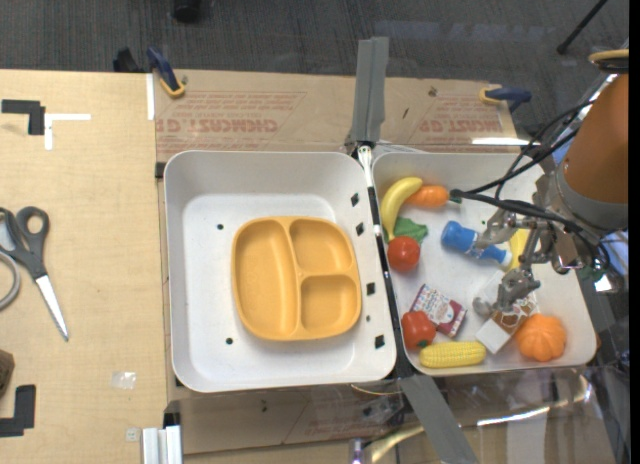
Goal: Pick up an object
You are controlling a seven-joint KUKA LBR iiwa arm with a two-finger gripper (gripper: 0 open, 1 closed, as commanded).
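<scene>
The right bin [560,167] holds several toy foods: a banana [397,198], a carrot [430,195], a tomato [404,253], a blue piece [461,238], a red-and-white packet [437,308], a red pepper [417,329], a corn cob [452,355], a white block [493,335] and an orange pumpkin [541,338]. My gripper [512,287] hangs low over the bin's right half, between the blue piece and the pumpkin, just above the white block. Nothing is clearly seen between its fingers.
The left bin [190,282] bears a yellow divided plate [297,277]. Scissors [36,262] lie on the bench at the far left. Black cables [520,167] run from the arm across the right bin's upper right. A grey bar [370,92] stands behind the bins.
</scene>
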